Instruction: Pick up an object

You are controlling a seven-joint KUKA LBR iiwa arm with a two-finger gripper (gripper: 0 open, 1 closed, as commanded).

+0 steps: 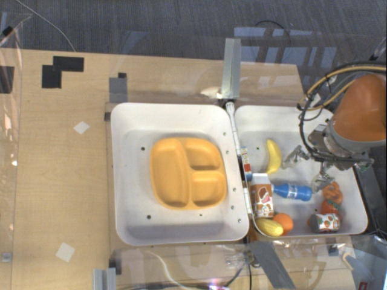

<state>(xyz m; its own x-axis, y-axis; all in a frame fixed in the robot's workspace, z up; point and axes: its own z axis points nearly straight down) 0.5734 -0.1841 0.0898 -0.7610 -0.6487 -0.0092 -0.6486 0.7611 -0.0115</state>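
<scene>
Overhead slanted view of a pale wooden table (54, 162) carrying two shallow white plastic bins side by side. The left bin (130, 180) is holding a yellow-orange divided plastic tray (187, 173), which is lying flat near the bin's middle. The right bin (254, 122) — the landmark for what follows — is holding the loose objects.

Along the right bin's left wall, a small red-and-white carton (262, 197) is lying with a narrow red-and-white stick-shaped packet (245, 165) just beyond it toward the bin's far side. A yellow banana (274, 156) is lying in the bin's left-centre part. A blue plastic bottle with a white cap (292, 191) is lying on its side near the bin's centre, touching or almost touching the carton. At the bin's near-left corner, a yellow lemon-shaped fruit (270, 227) and an orange round fruit (283, 223) are sitting together. Toward the bin's near-right corner are a small printed can (325, 222) and an orange-and-red toy-like object (331, 194).

The grey arm with its orange band (361, 107) is reaching over the right bin's right half. The pincer (311, 165) is hanging above the bin floor with its two metal fingers (293, 156) spread apart — released, grasping nothing — between the banana and the orange-and-red object, just beyond the blue bottle.
</scene>
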